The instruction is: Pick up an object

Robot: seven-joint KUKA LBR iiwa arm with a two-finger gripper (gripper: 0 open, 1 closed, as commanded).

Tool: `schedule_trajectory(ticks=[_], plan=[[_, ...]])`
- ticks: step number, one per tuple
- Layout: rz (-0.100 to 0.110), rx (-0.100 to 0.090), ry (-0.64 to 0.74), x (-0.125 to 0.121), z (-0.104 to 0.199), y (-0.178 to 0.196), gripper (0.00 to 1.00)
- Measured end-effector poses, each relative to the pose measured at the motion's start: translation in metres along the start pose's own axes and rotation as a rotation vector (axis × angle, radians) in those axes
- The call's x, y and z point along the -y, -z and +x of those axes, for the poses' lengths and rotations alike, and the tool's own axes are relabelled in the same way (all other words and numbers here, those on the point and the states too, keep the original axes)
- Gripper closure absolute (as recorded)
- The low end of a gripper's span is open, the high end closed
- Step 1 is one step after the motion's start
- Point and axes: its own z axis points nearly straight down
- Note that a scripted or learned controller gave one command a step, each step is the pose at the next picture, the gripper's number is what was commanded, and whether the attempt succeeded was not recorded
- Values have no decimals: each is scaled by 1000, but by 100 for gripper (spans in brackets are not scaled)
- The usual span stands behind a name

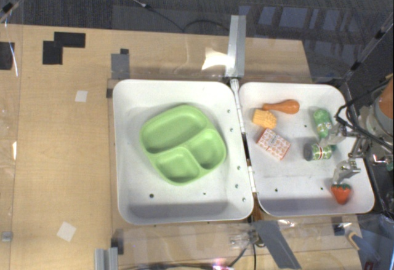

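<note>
The right bin (295, 198) holds several small items. An orange drumstick (282, 106) lies at the back, with a yellow corn piece (265, 119) beside it and a pink checkered packet (273, 144) in front of that. Further right are a green bottle (321, 120), a small green can (320, 152) on its side, and a red strawberry (341, 193) in the front right corner. My gripper (340, 153) reaches in from the right and is open. One finger (335, 135) stands behind the can and the other just above the strawberry. The can lies just left of the gap, not held.
The left bin (129, 201) holds a green divided plate (183, 142) in its middle. A metal post (237, 47) stands behind the seam between the bins. Dark cables (354, 115) hang near the arm at the right bin's edge.
</note>
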Motion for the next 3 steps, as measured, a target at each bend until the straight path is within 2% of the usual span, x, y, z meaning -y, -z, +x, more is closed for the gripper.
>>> schedule_trajectory(ticks=[1,2,3], plan=[[-1,8,-463,-40,-50,-113,0],[0,25,-457,-40,-55,-98,100],[-4,12,-494,-91,-30,-4,100]])
